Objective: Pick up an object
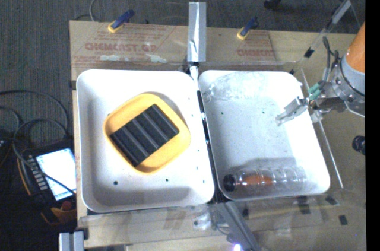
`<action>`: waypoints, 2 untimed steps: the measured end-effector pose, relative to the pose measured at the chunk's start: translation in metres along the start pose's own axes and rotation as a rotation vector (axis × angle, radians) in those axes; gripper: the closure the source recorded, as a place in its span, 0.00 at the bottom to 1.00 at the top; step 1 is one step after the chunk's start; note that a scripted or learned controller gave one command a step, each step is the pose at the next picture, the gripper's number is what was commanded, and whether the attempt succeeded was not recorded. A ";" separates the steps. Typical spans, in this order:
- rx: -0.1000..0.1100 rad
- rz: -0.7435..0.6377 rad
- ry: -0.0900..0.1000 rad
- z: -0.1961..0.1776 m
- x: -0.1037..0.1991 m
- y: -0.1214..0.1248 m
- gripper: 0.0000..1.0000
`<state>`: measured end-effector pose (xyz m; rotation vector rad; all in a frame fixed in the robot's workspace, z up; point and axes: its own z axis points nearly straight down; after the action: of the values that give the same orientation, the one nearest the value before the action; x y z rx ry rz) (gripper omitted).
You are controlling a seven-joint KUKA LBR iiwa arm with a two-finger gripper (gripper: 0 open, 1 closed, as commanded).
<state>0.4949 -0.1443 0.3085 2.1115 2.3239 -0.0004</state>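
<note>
**Two bins, one bottle, one yellow block**

Two shallow white bins sit side by side on the bench. From the fixed overhead camera, the left bin [89,125] holds a yellow block [148,132] with rounded corners, lying flat and turned at an angle to the bin walls. Its top carries a dark ribbed panel [144,134] with several parallel grooves. The block lies roughly in the middle of that bin, apart from every wall.

The right bin [255,125] holds a clear plastic bottle [264,178] lying on its side along the near wall. Its dark cap end points left toward the near-left corner, and an orange-brown tint shows inside the half next to the cap. The bottle looks to be touching or just beside the near wall; which one is hard to say.

The gripper [289,113] comes in from the right, over the right part of the right bin, near its right wall. Its pale fingers [293,107] point left and slightly toward the near side. Nothing sits between them, and the bottle lies well apart from them on the near side. Whether the fingers are spread or pressed together cannot be told at this angle. Behind the gripper, the wrist [344,92] and a patch of the orange band [359,51] reach the right edge.

Beyond the bins, a brown board [136,45] carries two blue-and-yellow clamps [120,21].
</note>
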 end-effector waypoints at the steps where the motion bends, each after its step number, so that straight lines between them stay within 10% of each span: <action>1: 0.003 -0.135 0.003 0.100 0.100 -0.002 0.00; 2: 0.004 0.173 0.000 0.144 0.025 0.067 0.00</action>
<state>0.5596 -0.1128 0.1641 2.3066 2.1348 -0.0046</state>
